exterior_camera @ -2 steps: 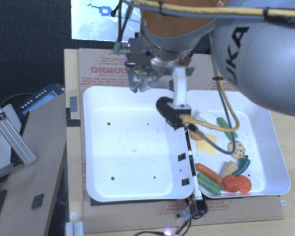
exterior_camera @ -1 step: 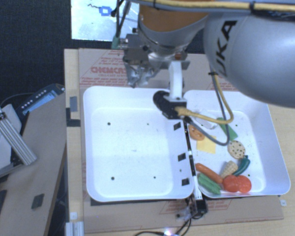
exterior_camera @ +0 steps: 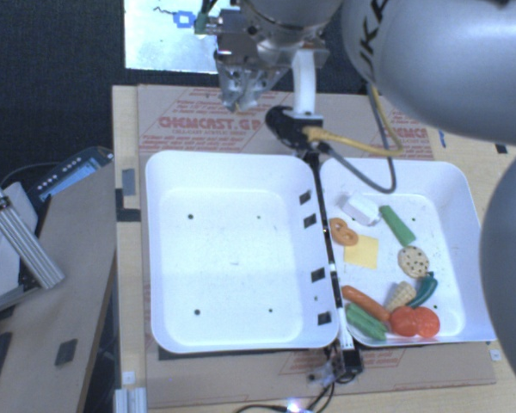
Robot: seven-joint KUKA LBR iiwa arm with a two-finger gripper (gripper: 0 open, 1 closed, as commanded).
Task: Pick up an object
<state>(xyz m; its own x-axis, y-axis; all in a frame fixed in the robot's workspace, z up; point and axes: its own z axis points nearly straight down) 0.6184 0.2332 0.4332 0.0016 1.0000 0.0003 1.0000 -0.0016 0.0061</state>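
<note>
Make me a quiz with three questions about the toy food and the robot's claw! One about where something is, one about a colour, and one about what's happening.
1. Which bin holds the toy food?
A. the left bin
B. the right bin
C. both bins

2. What colour is the flat square piece?
A. yellow
B. blue
C. purple

3. Where is the claw?
A. down among the food
B. pressed flat into the left bin
C. up behind the bins, over the cardboard

Answers:
1. B: the pretzel, tomato and the rest all lie in the right bin, none in the left bin.
2. A: the square cheese slice is yellow.
3. C: the claw hangs above the cardboard beyond the bins' far edge, with nothing seen in it.
</note>
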